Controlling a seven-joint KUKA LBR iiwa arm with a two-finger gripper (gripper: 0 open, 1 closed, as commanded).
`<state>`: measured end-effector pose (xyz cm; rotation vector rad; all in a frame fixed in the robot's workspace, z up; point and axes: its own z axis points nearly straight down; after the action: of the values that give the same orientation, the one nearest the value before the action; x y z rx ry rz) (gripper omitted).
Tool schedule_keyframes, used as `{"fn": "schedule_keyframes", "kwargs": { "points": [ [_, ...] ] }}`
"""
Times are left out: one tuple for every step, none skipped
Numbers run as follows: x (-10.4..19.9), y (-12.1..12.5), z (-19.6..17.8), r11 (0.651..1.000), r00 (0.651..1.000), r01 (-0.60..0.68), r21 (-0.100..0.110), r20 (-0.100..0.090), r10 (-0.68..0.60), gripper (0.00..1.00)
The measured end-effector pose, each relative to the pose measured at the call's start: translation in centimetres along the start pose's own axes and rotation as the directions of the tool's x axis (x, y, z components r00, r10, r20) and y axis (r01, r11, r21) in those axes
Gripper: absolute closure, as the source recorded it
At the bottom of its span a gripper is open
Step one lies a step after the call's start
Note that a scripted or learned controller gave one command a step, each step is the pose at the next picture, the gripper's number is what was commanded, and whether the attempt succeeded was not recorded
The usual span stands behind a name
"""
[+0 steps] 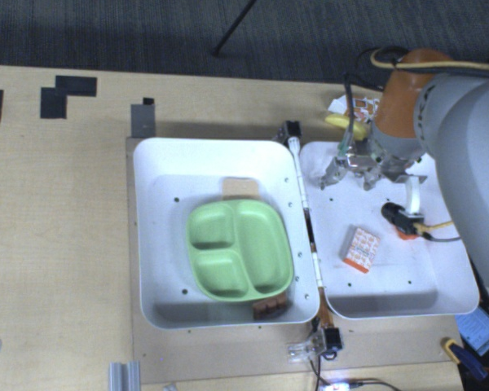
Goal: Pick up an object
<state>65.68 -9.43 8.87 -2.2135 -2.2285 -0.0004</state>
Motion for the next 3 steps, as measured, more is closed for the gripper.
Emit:
{"fn": "schedule_keyframes", "kwargs": {
  "points": [
    [-1.2,-7.7,-2.6,1.0,1.0,-0.004,-0.002,0.001,0.004,0.0],
    [-0.8,-14.0,0.2,1.0,1.0,-0.005,-0.007,0.001,0.005,0.0],
    [-0.8,-13.7,-0.9,1.0,1.0,-0.003,-0.013,0.002,0.003,1.0]
  ]
}}
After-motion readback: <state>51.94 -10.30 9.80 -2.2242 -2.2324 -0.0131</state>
